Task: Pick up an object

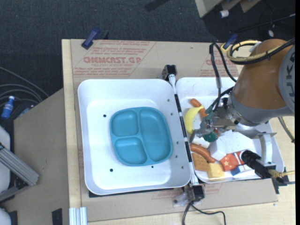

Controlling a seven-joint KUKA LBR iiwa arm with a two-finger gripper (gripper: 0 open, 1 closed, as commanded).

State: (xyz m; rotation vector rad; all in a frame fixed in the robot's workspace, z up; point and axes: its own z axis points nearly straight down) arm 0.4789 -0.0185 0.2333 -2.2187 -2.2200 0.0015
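Nearest the camera, toast (202,162), a sausage (202,151) and a red carton (230,161) are seen just below the hand (209,128) in the right bin (199,84). A banana (190,118) is found just left of the hand, a blue tray (140,136) well left in the other bin (89,125). Whether the hand is spread or pressed together cannot be told.

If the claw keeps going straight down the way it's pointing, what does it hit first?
Probably the banana in the right bin. The claw points down beside it, with a small green object also close underneath. Depth is hard to judge from this slanted view, so either could come first.
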